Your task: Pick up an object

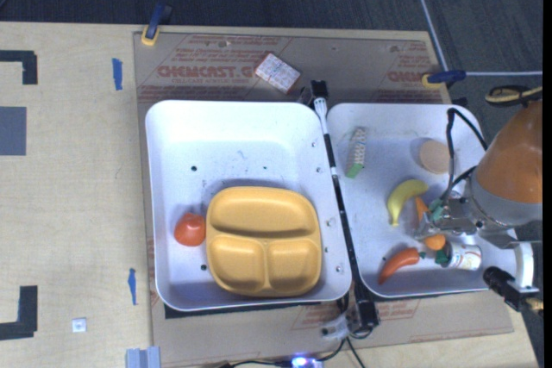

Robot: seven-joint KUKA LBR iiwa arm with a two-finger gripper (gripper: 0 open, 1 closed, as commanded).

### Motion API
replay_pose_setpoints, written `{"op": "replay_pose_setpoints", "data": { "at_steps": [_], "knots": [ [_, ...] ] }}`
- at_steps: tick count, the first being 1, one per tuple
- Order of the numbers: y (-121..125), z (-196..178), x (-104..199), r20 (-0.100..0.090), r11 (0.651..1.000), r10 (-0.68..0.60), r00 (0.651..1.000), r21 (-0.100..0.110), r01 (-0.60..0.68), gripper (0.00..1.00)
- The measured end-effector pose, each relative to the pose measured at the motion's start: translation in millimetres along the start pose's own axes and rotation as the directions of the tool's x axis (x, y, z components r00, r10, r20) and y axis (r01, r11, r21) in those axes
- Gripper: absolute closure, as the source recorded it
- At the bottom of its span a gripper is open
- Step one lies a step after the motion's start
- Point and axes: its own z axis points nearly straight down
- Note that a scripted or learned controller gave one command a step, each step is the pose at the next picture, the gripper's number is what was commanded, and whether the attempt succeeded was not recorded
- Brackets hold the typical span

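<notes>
My gripper (437,221) is low inside the right bin (379,121), near its front right part, under the orange-banded wrist (517,159). Around it lie a yellow banana (404,198), a small orange piece (420,207) and a red-orange pepper (398,262). A small orange and green item (439,249) and a white cylinder (467,258) sit just in front of the gripper. Farther back are a tan round object (434,155) and a green-and-white corn piece (357,151). Whether anything is held cannot be made out.
The left bin (172,142) holds a yellow divided tray (263,239) and a red tomato (190,229) beside it. A small patterned card (277,72) lies on the cardboard behind the bins. A black cable (452,142) loops over the right bin near the arm.
</notes>
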Motion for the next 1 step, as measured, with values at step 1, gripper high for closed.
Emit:
{"op": "replay_pose_setpoints", "data": {
  "at_steps": [1],
  "knots": [
    [-0.9,-88.9,72.6,-0.001,1.000,-0.002,1.000,0.005,0.002,1.00]
  ]
}}
